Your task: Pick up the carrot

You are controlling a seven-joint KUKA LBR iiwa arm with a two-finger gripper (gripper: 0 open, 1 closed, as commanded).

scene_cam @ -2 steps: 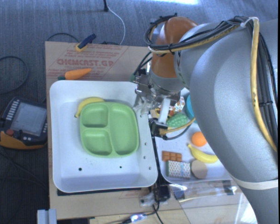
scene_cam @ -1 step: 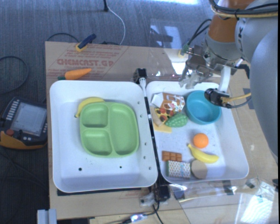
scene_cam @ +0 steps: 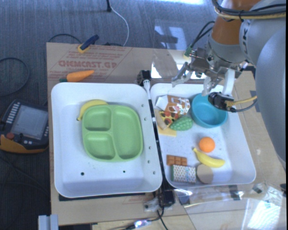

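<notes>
1 carrot (scene_cam: 80, 74) lies outside, behind the left bin (scene_cam: 60, 143).

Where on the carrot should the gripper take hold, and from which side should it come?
Probably at the middle of the carrot, from straight above. It lies flat on the brown board outside the left bin, long axis running left to right, so the fingers should close across its narrow width. The gripper is over the right bin.

- The brown cardboard sheet (scene_cam: 105, 63) under the bins carries faded red printed lettering along its far edge; it seems to read "CHEMCAST GP", though the letters are faint.
- The handheld pendant (scene_cam: 24, 126) on the floor has a screen whose content is too small to read.
</notes>
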